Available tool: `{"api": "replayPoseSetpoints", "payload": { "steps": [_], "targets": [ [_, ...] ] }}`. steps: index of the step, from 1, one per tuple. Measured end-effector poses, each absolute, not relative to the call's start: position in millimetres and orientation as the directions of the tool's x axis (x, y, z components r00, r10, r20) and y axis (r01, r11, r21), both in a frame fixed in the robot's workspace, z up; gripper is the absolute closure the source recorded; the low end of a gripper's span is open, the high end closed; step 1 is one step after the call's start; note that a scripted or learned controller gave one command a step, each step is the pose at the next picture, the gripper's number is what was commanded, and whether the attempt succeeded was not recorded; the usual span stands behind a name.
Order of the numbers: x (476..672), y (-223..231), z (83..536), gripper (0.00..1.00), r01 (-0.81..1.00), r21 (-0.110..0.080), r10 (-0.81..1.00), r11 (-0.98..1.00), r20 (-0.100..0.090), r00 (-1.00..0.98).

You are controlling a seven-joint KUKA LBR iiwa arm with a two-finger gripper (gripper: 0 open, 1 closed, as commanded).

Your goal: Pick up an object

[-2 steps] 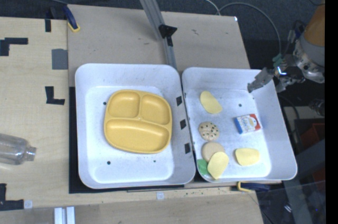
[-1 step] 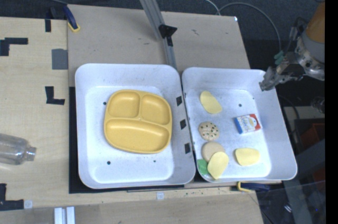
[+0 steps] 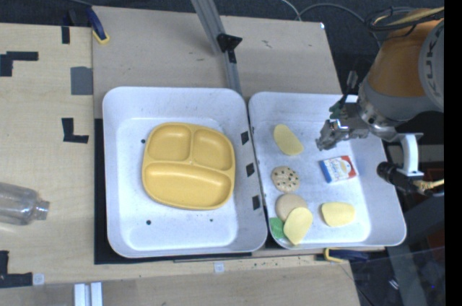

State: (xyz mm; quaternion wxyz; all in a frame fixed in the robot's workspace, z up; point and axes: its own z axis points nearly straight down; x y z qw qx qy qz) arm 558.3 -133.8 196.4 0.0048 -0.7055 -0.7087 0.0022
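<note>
— Nearest us, at the right bin's (image 3: 375,229) front edge, sit a pale yellow piece (image 3: 297,224) over something green (image 3: 277,228), and another yellow piece (image 3: 337,213).

— And the hand (image 3: 328,136)?

— Above that bin, between the yellow slice (image 3: 287,140) and the small red, white and blue carton (image 3: 338,168). Carrying nothing visible; whether it's spread, I cannot tell.

— So the step?

— Approach, I'd judge. Next: descend squarely over one item, likely the carton, then pinch. The cookie (image 3: 285,177) lies close.

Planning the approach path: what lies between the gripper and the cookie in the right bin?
In the camera view, bare white bin floor separates the gripper from the cookie. The yellow piece sits just beside that line, the small carton on the other side.
</note>
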Motion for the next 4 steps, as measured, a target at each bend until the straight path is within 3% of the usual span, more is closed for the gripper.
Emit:
{"api": "replayPoseSetpoints", "payload": {
  "steps": [1,2,3,4],
  "targets": [
    [601.5,-190,134,1.00,1.000,-0.004,1.000,-0.002,-0.003,0.002],
    [562.2,-166,189,1.00,1.000,0.000,1.000,0.001,0.001,-0.001],
    [674.8,-129,165,1.00,1.000,0.001,1.000,0.006,0.001,-0.006],
    [651.4,-114,151,1.00,1.000,-0.004,1.000,0.001,-0.001,-0.001]
  ]
}}
